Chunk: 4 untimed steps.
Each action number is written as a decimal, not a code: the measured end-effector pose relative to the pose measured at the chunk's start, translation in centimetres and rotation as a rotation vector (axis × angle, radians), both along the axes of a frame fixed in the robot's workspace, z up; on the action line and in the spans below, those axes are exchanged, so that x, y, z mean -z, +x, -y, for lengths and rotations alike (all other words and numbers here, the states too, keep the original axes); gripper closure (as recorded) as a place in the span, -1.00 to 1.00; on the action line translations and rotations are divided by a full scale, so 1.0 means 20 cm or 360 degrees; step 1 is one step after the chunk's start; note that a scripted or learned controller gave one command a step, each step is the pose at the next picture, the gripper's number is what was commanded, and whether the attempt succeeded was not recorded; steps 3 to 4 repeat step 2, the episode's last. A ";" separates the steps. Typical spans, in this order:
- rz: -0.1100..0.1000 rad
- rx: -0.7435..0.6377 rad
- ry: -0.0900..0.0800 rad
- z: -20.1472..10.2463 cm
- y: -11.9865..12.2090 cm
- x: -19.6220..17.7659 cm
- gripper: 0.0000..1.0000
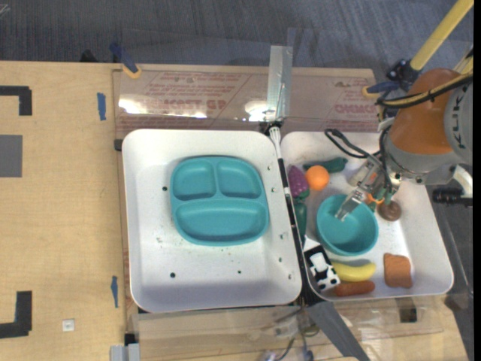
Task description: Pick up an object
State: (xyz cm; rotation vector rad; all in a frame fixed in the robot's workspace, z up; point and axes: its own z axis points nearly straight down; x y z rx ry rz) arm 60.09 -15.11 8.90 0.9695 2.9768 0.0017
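Observation:
My gripper (350, 206) hangs over the right bin (440, 265), above the far rim of a teal bowl (347, 230). Nothing shows as held in it. Around the bowl lie an orange ball (318, 177), a purple fruit (298, 180), a yellow banana (353, 270), a red sausage-like piece (349, 288), a black-and-white toy (321, 268), an orange-brown block (397, 269) and a brown round piece (390, 211). A dark green item (333, 165) lies behind the orange ball.
The left bin (143, 224) bears a teal divided plate (219, 199). A metal divider (279, 89) stands behind the seam between the bins. The arm's orange band (421, 122) looms over the right bin's far right corner.

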 end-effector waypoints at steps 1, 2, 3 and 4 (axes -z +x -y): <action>0.0018 -0.0006 -0.0005 0.00 0.02 -0.07 1.00; 0.0105 -0.0105 -0.0060 -0.09 -0.38 -0.07 1.00; 0.0105 -0.0105 -0.0060 -0.09 -0.38 -0.07 1.00; 0.0105 -0.0105 -0.0060 -0.09 -0.38 -0.07 1.00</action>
